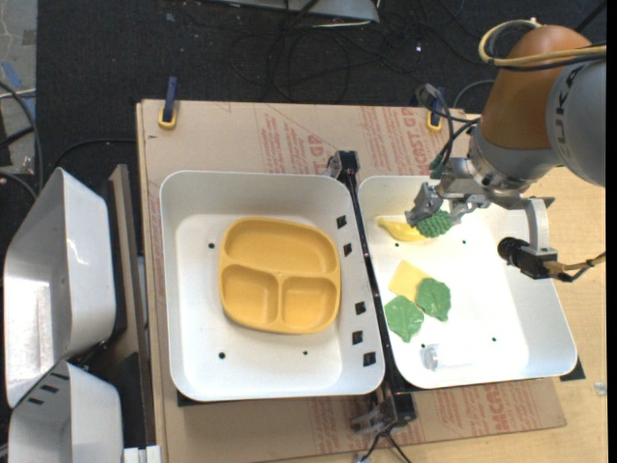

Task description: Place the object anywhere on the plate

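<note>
A yellow plate [280, 275] with three compartments lies in the middle of the left bin [183, 258]. My gripper [431, 216] hangs over the far left part of the right bin [540, 345]. A small green ridged object [437, 225] sits between its fingertips, and the fingers are shut on it. Just left of the green object, a curved yellow piece [396, 230] lies on the bin floor. Whether the green object is off the floor is unclear.
In the right bin lie a yellow wedge [407, 278], two green leafy pieces [435, 299] [403, 318] and a small pale item [430, 357] near the front. A black divider [364, 278] runs between the bins. The arm's grey body and orange band [535, 75] rise at the right.
</note>
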### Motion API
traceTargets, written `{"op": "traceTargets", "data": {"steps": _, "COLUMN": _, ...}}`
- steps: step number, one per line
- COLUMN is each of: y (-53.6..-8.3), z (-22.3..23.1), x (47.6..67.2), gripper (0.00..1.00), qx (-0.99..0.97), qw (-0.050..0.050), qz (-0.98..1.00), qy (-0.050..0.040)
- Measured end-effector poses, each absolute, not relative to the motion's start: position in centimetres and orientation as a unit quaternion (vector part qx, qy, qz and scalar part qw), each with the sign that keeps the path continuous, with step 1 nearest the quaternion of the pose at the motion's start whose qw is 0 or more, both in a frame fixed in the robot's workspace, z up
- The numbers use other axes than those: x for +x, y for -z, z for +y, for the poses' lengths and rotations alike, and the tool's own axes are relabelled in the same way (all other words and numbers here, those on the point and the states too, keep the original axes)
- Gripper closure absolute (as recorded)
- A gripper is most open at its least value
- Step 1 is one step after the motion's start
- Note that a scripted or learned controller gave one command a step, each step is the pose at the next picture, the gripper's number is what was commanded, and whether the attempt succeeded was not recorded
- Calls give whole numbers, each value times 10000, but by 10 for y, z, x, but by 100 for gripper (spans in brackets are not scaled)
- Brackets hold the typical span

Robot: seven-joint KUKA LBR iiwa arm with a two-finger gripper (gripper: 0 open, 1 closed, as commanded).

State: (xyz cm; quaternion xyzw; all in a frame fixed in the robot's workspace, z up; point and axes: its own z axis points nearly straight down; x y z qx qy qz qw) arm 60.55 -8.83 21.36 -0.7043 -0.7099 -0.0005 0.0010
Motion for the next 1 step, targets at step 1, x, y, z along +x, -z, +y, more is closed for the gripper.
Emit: {"op": "traceTargets", "data": {"steps": 1, "y": -227, "z": -35, "x": 587, "gripper": 100, "qx": -7041, "qw": 12, "qz": -7101, "qy": 5}}
